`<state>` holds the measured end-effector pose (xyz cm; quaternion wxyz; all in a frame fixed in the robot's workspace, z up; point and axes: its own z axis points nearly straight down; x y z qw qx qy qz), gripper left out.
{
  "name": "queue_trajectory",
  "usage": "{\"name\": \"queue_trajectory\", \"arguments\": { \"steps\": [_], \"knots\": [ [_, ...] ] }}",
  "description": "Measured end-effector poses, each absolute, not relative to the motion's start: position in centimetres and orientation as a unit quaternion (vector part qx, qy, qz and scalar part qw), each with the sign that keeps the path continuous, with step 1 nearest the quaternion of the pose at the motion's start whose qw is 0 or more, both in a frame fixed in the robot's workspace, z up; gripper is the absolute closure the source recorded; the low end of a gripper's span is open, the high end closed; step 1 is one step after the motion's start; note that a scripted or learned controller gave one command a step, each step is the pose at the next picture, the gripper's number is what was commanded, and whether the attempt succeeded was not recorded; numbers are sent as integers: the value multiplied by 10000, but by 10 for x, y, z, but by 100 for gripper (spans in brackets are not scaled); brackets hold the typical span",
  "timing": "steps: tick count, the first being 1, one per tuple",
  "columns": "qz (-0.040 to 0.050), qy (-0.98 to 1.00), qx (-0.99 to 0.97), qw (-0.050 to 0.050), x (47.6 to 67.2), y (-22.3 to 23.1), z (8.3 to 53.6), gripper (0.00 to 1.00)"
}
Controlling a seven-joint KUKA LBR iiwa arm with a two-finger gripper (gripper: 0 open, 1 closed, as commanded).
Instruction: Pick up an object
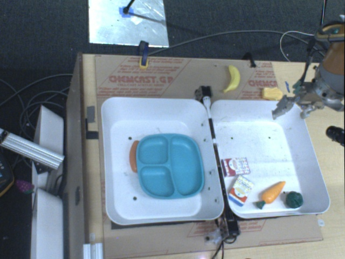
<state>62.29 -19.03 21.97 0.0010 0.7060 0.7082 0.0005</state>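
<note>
My bench (161, 72) holds two white bins. The left bin (116, 144) has a big blue plate (170, 164) with something orange (132, 155) tucked beside it. The right bin (269, 139) has the small things I could pick: two little packs (235, 167), a carrot (271, 192) and a green lump (294, 199), all near its front edge. A banana (233, 79) lies outside. My tool (295, 104) hangs over the right bin's far corner, well apart from them. I cannot tell if it is open; it holds nothing, I think.

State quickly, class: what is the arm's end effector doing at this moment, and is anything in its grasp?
End effector: open, holding nothing, above the upper right corner of the right-hand shallow white bin.
</note>
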Motion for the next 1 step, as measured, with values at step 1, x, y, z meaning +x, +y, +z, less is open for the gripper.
{"name": "queue_trajectory", "arguments": {
  "steps": [1],
  "knots": [
    [-1, 7089, 7053, -6, 661, -156, 135, 0]
  ]
}}
